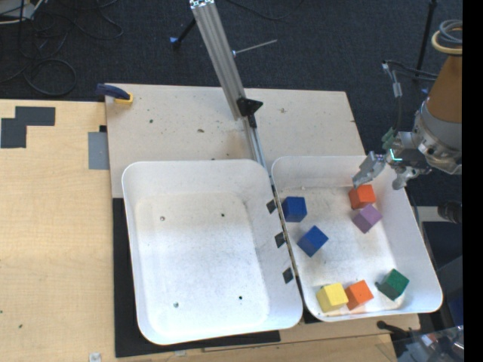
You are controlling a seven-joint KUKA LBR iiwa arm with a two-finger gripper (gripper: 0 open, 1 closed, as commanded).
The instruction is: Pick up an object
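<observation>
Blocks lie in the right bin (423, 262). The gripper (385, 173) hangs over the orange block (362, 196), fingers spread wide and holding nothing, likely set to drop down around it.

Floor (317, 29): dark carpet, black cables (45, 21) at upper left.
Bench (45, 232): light wood, pale board (189, 119) on top.

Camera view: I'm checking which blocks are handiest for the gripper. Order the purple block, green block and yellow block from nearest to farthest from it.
From the gripper, at the right bin's far right corner:
1. purple block, just below it.
2. green block, near the right rim.
3. yellow block, at the near rim.
</observation>
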